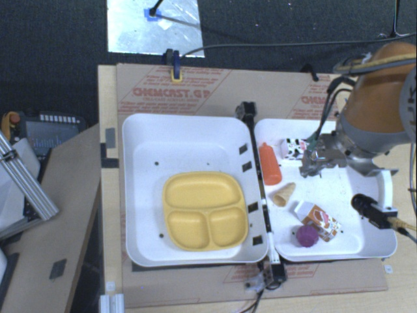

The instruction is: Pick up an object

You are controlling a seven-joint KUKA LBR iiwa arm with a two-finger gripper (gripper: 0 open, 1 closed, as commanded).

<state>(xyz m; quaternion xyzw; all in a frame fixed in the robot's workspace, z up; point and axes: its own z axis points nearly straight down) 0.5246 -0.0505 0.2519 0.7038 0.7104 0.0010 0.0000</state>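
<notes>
— Two white bins sit side by side on the bench; where are you?

— Over the right bin (371,240), my gripper (317,163) just beside the black-and-white toy (293,148), with the orange bottle (269,163) near.

— Holding anything?

— Whether my fingers are parted or clenched, I cannot tell; nothing shows between them. Everything lies on the floor, so the pick looks undone.

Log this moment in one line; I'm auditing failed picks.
gripper: over right bin | holding: nothing visible | nearest: orange bottle, cow toy | left bin: yellow tray
</notes>
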